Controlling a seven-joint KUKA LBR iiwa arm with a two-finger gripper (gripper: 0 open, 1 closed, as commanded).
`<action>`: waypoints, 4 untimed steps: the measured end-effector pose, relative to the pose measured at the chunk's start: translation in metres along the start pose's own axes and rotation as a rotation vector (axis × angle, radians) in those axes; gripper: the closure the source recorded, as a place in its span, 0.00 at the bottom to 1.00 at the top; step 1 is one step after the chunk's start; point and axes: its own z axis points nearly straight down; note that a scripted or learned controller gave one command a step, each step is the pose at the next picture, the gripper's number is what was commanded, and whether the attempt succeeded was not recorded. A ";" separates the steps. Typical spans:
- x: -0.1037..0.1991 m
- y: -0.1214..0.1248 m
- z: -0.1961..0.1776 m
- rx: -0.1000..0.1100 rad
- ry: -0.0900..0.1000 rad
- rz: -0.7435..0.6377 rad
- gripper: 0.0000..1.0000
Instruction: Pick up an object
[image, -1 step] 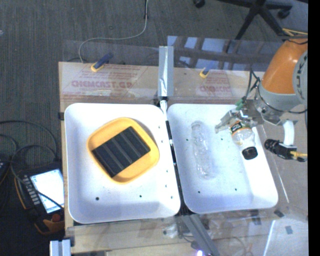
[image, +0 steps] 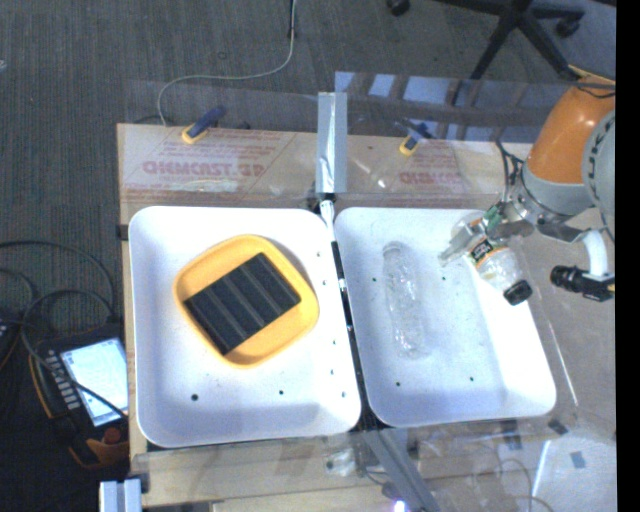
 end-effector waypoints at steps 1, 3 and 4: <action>0.004 0.022 0.048 0.006 0.017 -0.028 0.00; 0.047 0.038 -0.041 -0.002 0.003 0.186 1.00; 0.036 0.034 -0.092 0.000 0.002 0.383 1.00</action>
